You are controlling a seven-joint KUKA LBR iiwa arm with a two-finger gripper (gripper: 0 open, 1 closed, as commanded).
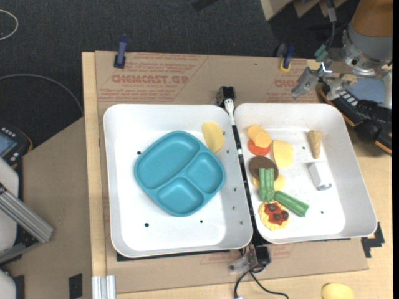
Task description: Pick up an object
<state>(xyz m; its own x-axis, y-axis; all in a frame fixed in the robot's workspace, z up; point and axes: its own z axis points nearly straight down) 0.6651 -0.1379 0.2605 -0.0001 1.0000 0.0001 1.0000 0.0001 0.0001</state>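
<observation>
My gripper [318, 85] hangs above the back rim of the right bin [349, 217], open, with nothing between its fingers. Below it in that bin lie several toy foods. An orange and red piece [259, 139] and a yellow wedge [282, 153] sit near a brown disc [261, 164]. Green beans [267, 183], a green stick [292, 203] and a small pizza [274, 215] lie nearer the front. A tan cone [315, 143] and a grey block [320, 175] rest apart on the right side.
The left bin [124, 229] holds a blue divided plate [179, 172] and a yellow piece [212, 136] by the shared rim. Clamps [120, 52] sit at the cardboard's back edge. Cables and gear lie right of the bins.
</observation>
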